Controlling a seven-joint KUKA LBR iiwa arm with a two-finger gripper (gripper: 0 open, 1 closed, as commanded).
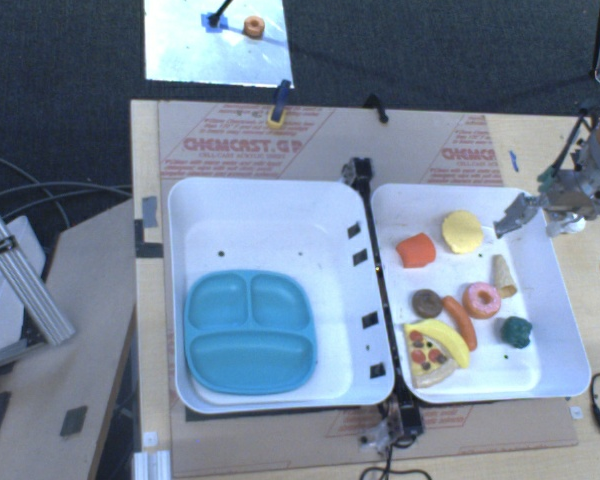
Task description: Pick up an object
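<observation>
Eight toy foods lie in the right bin (560, 298), and none of them is in my claw (515, 215) yet. My claw hangs over that bin's far right part, just right of the yellow bun (462, 231), which I take as my landmark. Whether it is spread or pressed together I cannot tell; it is small and blurred against the white. Nothing shows between its tips, so I judge the pick not yet made, and I hang here above the pile, I think, to choose a target.

Just left of the bun sits an orange-red wedge (415, 250). Nearer the camera than the bun and a little right lies a tan cone (503, 275), touching or nearly touching a pink doughnut (481, 299). Left of the doughnut, below the bun, are a brown cookie (426, 303) and an orange sausage (459, 320), with a banana (443, 337) overlapping a pizza slice (429, 353) at the near edge. A green broccoli piece (516, 332) stands apart, below and right of the bun.

For me the bun is the nearest thing and has clear floor around it, so it looks the easiest catch; the banana and pizza crowd each other.

Far left of the bun, across the divide, the left bin (270, 208) holds a blue divided plate (248, 332) with bare compartments. Both bins rest on a cardboard sheet (240, 138) on the tabletop (580, 428), presumably to keep them steady within my reach.
</observation>
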